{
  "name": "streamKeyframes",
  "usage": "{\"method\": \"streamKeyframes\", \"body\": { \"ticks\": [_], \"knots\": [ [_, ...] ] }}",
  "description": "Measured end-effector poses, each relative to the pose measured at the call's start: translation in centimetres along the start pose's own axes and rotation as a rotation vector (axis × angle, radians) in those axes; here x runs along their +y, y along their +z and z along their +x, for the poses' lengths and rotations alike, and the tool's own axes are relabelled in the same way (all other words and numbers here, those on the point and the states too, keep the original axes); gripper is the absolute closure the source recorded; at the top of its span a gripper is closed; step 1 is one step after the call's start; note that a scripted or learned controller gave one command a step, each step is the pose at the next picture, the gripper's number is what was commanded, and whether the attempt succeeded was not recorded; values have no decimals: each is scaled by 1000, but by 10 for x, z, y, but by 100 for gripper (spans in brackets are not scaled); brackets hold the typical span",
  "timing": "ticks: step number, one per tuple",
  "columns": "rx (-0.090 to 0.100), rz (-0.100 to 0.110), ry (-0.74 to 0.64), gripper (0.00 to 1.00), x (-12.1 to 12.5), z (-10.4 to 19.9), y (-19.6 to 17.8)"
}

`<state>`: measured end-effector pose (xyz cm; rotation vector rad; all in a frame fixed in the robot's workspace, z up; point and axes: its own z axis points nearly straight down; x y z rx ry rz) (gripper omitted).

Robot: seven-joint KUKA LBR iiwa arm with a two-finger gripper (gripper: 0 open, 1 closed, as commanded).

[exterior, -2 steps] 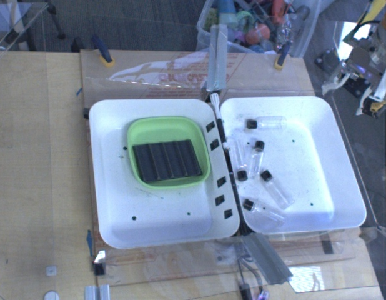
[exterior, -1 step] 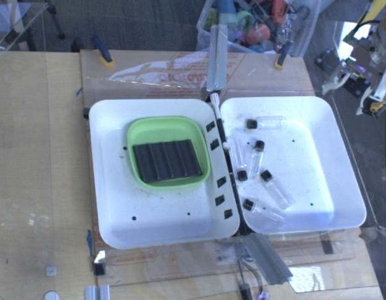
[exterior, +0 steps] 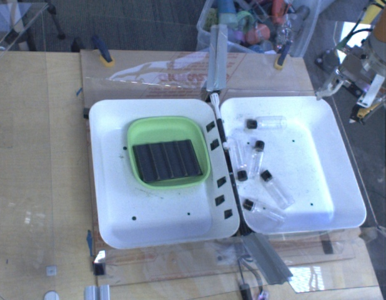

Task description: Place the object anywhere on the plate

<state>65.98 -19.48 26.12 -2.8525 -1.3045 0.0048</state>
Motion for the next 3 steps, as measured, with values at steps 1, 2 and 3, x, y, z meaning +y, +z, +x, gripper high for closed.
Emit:
{"method": "streamKeyframes", "body": {
  "ticks": [1,2,3],
  "knots": [
    [1,-5,60,0,5,-3,-7],
    [1,0,104,0,-4,3,9],
    [1,-6,180,0,4,-4,-35]
  ]
}}
